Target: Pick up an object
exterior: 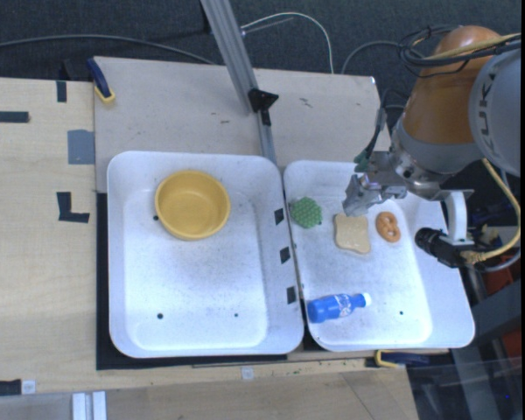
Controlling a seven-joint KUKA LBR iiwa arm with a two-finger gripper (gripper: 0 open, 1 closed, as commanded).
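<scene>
Pale wood surface (35, 261) carries my two white bins. Nearest in the right bin (437, 322) lies a blue bottle (337, 305) on its side. Farther in sit a tan bread slice (353, 234), an orange pretzel (388, 227) just beside it and a green ball (306, 212). The left bin (122, 304) has a yellow bowl (192, 203). My end effector (359, 198) hangs at the slice's far edge, holding nothing I can see; its grip I cannot tell. I judge this the approach: next, settle over the slice and close.
</scene>
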